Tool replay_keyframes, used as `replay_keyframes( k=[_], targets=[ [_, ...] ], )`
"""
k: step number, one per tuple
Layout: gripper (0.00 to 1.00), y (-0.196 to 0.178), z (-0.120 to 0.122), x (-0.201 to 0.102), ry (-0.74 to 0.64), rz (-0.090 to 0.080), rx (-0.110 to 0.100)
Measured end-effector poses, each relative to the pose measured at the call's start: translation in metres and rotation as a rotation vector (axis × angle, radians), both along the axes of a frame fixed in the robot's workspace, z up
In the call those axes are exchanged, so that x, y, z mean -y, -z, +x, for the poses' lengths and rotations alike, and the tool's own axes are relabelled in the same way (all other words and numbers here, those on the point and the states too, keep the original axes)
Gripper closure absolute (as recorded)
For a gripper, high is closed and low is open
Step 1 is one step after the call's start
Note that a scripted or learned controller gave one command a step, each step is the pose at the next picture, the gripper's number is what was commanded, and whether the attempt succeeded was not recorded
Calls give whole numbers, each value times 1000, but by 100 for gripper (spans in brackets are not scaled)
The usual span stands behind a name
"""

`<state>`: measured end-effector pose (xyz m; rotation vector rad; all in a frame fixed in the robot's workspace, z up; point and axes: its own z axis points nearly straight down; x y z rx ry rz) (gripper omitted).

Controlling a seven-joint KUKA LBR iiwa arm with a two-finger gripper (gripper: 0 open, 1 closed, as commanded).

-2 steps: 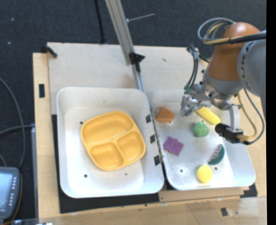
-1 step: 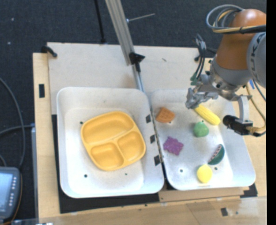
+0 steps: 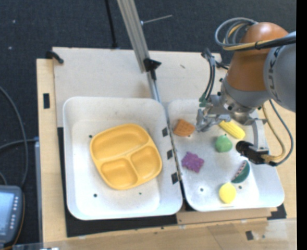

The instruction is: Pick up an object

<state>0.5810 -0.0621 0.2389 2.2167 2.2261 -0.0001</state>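
One gripper [image 3: 204, 120] hangs from the grey arm with its orange band [image 3: 249, 61], low over the upper left part of the right bin [image 3: 257, 199]; from this slanted overhead angle I cannot tell whether it is open or closed, and nothing is visibly held in it. Just beside it to the left, near the bin's left wall, lies a small orange block [image 3: 184, 128], close to the gripper but with no clear contact. Just to the right of the gripper, partly under the wrist, a yellow corn-like piece [image 3: 232, 129] lies at a slant. Below that sits a green rounded object [image 3: 223, 144], and further down and left a purple lumpy piece [image 3: 193, 162] rests near the middle of the bin floor. Toward the lower right, a watermelon slice [image 3: 241, 172] with a green rind lies just beside a black cable fitting, and a yellow lemon-like object [image 3: 227, 193] sits near the bin's front edge. All six pieces lie apart from one another. The left bin [image 3: 80, 202] touches the right one along their shared edge and holds a yellow divided plate [image 3: 125, 155] with three compartments, turned at an angle. A slanted aluminium post [image 3: 134, 27] rises behind the bins.
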Motion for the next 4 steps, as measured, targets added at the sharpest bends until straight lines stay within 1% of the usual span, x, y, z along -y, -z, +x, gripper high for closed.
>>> replay_keyframes(
  k=[1,2,3,4],
  targets=[
    [100,9,-24,-42,-1,0,-1],
    [100,-7,-50,-89,-3,3,2],
    [100,-4,-74,-123,-2,1,0],
    [100,8,-91,-151,-1,0,0]
  ],
)
